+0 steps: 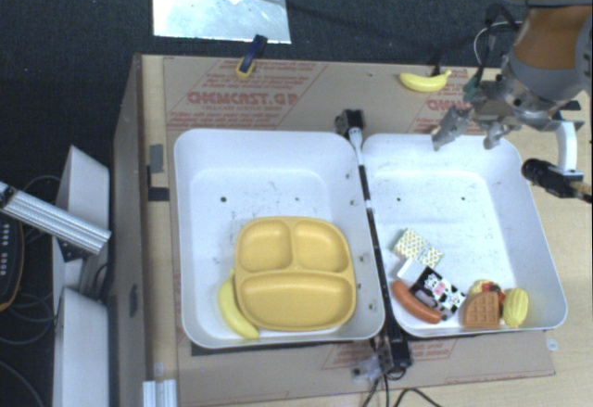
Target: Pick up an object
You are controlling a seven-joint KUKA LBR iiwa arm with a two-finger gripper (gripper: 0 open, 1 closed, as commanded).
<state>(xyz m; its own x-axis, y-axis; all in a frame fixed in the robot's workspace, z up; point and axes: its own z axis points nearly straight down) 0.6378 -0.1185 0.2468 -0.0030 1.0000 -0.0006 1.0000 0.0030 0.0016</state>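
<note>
My gripper (470, 133) hangs over the far edge of the right bin (463, 201), its two fingers spread apart and open, with nothing between them. Small toys lie clustered in the right bin's near corner: a checkered block (418, 249), a red sausage (416, 301), a black-and-white cow piece (439, 292), a waffle (482, 310) and a yellow lemon-like piece (515, 306). The gripper is well above and behind them. In the left bin (213, 173) sits a yellow divided plate (295, 272) with a banana (233, 308) against its left side.
A second banana (424, 79) lies on the cardboard behind the right bin. A black clamp (351, 123) sits where the bins meet at the back. The grey arm with its orange band (556, 16) comes in from the upper right.
</note>
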